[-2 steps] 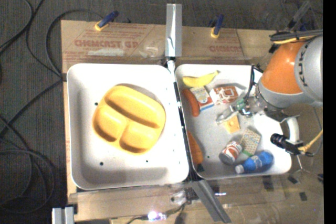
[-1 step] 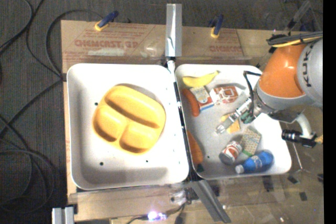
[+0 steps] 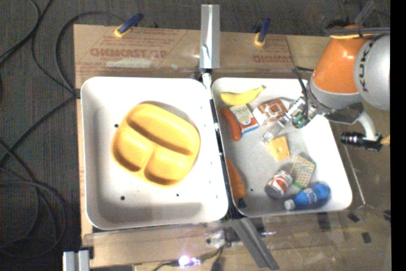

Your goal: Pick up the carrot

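Item: carrot (image 3: 235,179). Location: right bin (image 3: 339,165), against its left wall, lower half; long axis runs roughly parallel with that wall.

Item: gripper (image 3: 298,116). Location: upper right of the same bin, beside a small carton (image 3: 273,110). Jaws' opening: cannot tell; nothing visibly held.

Relation: carrot lies down-left of the jaws, well apart, with a cheese wedge (image 3: 279,148) between.

Other: banana (image 3: 241,96), sausage (image 3: 231,122), can (image 3: 278,185), blue bottle (image 3: 309,196); left bin holds a yellow divided tray (image 3: 157,143).
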`<state>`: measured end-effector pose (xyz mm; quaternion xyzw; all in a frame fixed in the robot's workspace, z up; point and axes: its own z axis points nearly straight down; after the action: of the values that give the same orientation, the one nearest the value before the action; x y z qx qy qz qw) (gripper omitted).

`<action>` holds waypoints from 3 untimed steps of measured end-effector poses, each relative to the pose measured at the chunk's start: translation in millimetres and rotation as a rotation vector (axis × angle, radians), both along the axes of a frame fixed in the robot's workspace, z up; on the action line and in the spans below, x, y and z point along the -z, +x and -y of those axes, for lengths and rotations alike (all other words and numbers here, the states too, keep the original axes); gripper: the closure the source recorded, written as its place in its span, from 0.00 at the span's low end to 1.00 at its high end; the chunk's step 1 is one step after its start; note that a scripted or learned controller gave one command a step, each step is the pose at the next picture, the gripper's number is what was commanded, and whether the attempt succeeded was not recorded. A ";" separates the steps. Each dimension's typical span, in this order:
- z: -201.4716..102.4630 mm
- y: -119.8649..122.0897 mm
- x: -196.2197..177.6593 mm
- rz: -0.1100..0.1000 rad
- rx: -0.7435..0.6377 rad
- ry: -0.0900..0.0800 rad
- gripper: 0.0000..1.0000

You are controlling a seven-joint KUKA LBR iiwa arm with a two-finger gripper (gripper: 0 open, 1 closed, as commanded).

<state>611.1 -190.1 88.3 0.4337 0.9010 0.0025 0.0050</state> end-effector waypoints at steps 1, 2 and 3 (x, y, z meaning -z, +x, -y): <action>16.5 -34.8 -0.5 -0.002 -0.058 -0.004 0.00; 15.6 -32.9 -11.4 0.004 -0.057 -0.001 1.00; 15.5 -32.9 -11.4 0.004 -0.057 -0.001 0.00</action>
<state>578.3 -205.6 99.7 0.4078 0.9130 0.0028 0.0071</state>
